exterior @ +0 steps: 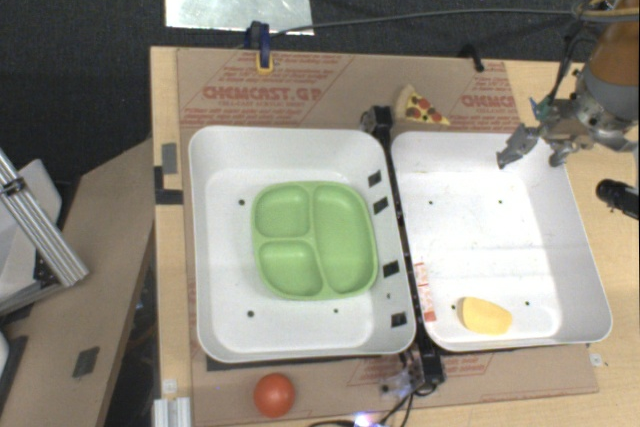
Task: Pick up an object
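Gripper (535, 143) hangs over the right bin's (590, 260) far edge, fingers spread, holding nothing; yellow object (486, 315) lies untouched at near side; pick not yet begun.

Two white bins on the bench, the arm over the far right corner.

The left bin (215, 215) holds a green divided plate (314, 240); the right bin (560, 215) holds a yellow lump (485, 315) near its front edge. The gripper (540, 147) hangs above the right bin's far right corner, its fingers apart, with nothing between them, well apart from the yellow lump. A toy pizza slice (421, 107) lies on the board behind the bins, and a red ball (274, 394) sits in front of the left bin.
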### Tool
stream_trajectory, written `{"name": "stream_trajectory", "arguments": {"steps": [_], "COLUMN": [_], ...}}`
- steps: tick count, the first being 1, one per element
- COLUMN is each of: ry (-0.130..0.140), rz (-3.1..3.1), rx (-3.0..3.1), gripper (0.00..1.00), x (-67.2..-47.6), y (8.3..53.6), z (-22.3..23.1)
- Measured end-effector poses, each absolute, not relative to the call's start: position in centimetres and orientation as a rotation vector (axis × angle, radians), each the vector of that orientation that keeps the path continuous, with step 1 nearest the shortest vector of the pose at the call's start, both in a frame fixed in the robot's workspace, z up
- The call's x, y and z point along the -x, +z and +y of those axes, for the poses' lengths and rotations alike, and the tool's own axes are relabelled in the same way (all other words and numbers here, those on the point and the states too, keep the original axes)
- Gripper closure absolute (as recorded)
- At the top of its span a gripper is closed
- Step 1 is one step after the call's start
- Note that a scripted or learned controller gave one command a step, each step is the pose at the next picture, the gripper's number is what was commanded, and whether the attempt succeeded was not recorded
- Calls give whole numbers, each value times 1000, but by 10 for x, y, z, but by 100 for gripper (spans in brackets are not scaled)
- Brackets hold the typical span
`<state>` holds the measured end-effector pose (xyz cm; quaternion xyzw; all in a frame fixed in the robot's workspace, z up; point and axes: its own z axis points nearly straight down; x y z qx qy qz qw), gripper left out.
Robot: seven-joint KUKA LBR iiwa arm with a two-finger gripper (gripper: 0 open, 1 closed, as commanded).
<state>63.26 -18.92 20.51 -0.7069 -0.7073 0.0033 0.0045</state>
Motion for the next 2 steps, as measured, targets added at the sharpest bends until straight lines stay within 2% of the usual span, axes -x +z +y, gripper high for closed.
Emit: {"name": "stream_trajectory", "arguments": {"steps": [1, 2], "ry": [-1, 1], "rz": [-2226, -2224], "rx": [2219, 2220], "gripper": [0, 0], "x": [-635, -638], "y": [214, 157], "z": [-188, -197]}}
